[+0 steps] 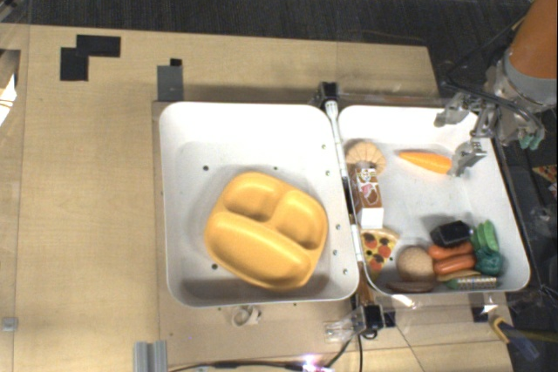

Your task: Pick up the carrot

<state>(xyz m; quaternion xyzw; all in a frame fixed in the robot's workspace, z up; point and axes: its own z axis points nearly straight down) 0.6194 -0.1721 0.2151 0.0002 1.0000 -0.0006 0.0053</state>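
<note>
So the gripper [466, 148] sits over the right bin's [514, 213] far right side, fingers spread with nothing between them. The carrot [425, 160] lies loose on the bin floor just left of one fingertip. The left bin [179, 187] has a big yellow pepper [266, 227].

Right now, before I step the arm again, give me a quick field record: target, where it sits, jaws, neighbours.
target: carrot
location: right bin, upper part, lying flat on the bin floor
gripper: just right of the carrot's tip, above the bin; nothing seen held
jaws: cannot tell open or shut
nearest neighbour: muffin-like toy, to the carrot's left, apart from it
other clutter: toy food cluster along the near edge
left bin: holds large yellow bread-shaped toy
</note>
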